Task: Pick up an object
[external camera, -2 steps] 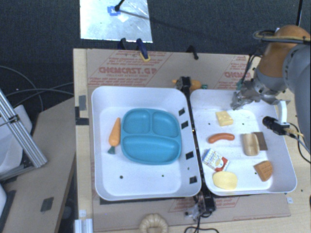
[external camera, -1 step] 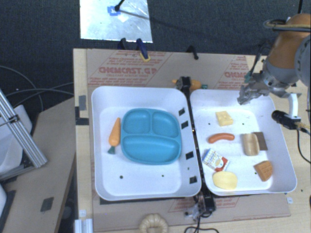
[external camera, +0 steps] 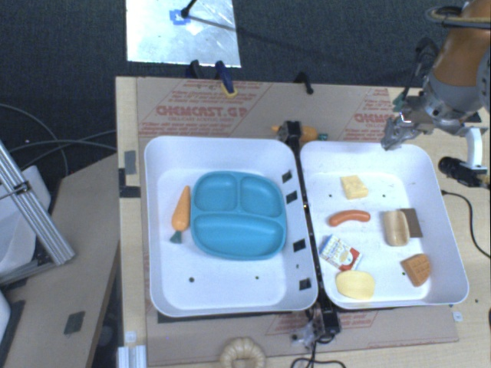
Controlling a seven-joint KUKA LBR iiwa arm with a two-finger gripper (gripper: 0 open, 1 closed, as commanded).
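My gripper (external camera: 392, 139) hangs over the far edge of the right bin (external camera: 453, 244), near its back right corner, with nothing seen between its fingers. In that bin lie a yellow cheese wedge (external camera: 354, 187), a red sausage (external camera: 350, 218), a tan bread piece with a brown end (external camera: 397, 227), a small red and white packet (external camera: 338, 253), a pale yellow round piece (external camera: 355, 284) and an orange-brown chunk (external camera: 416, 268). The left bin (external camera: 165, 282) holds a blue divided plate (external camera: 235, 215) and an orange carrot (external camera: 180, 210) to the plate's left.
A black divider strip (external camera: 301, 205) runs between the two bins. Behind them lies brown cardboard (external camera: 253, 106) with clamps, and a shiny metal sheet (external camera: 182, 21) sits further back. A beige ring (external camera: 244, 353) rests at the bench's front edge.
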